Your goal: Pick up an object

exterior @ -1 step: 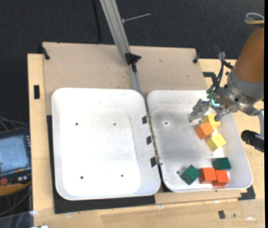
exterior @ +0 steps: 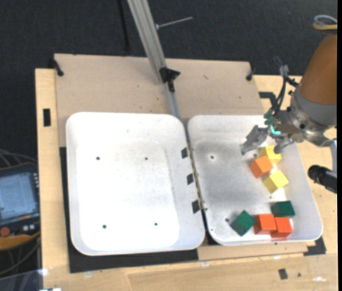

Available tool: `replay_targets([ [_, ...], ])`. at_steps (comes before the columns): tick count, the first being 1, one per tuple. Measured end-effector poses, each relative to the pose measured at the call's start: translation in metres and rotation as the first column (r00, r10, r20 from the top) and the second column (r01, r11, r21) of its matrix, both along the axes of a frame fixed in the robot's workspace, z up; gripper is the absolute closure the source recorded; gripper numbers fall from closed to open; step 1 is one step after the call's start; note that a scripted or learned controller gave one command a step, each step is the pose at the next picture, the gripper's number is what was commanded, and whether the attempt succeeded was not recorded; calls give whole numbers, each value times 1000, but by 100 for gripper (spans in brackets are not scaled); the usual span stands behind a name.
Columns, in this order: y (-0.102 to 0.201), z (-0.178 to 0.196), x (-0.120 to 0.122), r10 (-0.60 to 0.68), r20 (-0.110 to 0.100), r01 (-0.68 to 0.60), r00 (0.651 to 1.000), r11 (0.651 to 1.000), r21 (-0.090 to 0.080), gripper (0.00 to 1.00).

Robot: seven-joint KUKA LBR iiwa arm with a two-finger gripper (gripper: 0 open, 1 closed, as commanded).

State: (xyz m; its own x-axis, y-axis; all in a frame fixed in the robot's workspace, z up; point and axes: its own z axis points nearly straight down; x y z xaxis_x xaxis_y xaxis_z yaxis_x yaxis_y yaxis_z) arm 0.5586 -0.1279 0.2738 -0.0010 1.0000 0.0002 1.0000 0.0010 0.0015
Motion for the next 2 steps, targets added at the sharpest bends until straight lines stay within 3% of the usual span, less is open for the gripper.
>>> replay_targets([
  [2,-2,-106,5,-2,-6,2,1000,1000,-2,0],
])
